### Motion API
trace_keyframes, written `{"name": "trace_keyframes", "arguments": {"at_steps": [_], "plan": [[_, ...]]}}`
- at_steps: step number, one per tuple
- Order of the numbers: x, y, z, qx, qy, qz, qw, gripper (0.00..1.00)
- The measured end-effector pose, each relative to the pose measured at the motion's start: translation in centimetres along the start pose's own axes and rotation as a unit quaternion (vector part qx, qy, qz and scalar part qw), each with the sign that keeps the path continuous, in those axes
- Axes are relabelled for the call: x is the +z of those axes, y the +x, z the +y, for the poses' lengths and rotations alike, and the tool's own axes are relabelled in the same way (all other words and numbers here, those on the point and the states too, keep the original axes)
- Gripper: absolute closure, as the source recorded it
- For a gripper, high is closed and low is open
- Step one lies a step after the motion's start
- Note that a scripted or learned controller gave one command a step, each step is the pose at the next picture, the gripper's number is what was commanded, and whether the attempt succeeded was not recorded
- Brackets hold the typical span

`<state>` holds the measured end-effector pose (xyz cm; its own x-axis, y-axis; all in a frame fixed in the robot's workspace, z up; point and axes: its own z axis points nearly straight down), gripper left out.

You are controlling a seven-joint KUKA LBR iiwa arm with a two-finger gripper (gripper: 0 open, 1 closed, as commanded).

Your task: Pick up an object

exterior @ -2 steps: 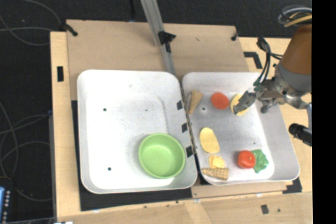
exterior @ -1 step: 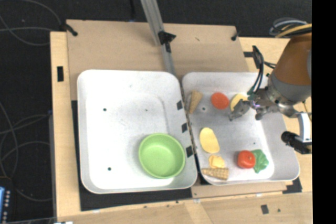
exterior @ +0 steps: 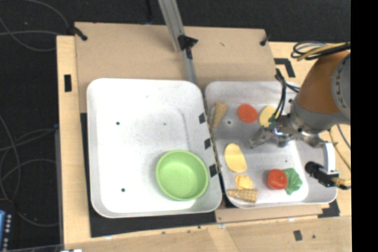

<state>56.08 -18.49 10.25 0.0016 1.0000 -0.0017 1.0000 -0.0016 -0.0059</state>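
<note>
The arm (exterior: 322,91) reaches in from the right of the frame and hangs over the right bin (exterior: 236,91), with the gripper (exterior: 273,136) low near the bin's middle; whether it is apart or together cannot be told from this slant, and nothing shows held in it. Any loose piece in this bin could serve as the thing to pick. A red disc (exterior: 247,113) lies toward the upper part, with a pale yellow piece (exterior: 267,114) just beside it and partly behind the gripper. A cone (exterior: 218,113) rests against the bin's left wall, a yellow slice (exterior: 235,157) lies left of centre, and a small orange bit (exterior: 243,181) and a waffle piece (exterior: 244,194) sit near the lower edge. A tomato (exterior: 276,179) touches a green leaf (exterior: 293,181) at the lower right. The left bin (exterior: 136,97) holds a green bowl (exterior: 182,174). The pale yellow piece looks the nearest target, but the red disc crowds it, so the descent should probably be centred squarely over one piece, straddling its narrow side, and kept away from the bin wall. Flat slices may slip, so a firm close and a slow lift seem wise.
</note>
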Motion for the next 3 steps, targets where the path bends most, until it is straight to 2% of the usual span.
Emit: {"name": "trace_keyframes", "arguments": {"at_steps": [1,3], "plan": [[-1.5,0.0,0.3,0.002,-0.005,0.001,1.0000,1.00],[-13.0,0.3,0.2,-0.003,-0.007,0.000,1.0000,1.00]]}}
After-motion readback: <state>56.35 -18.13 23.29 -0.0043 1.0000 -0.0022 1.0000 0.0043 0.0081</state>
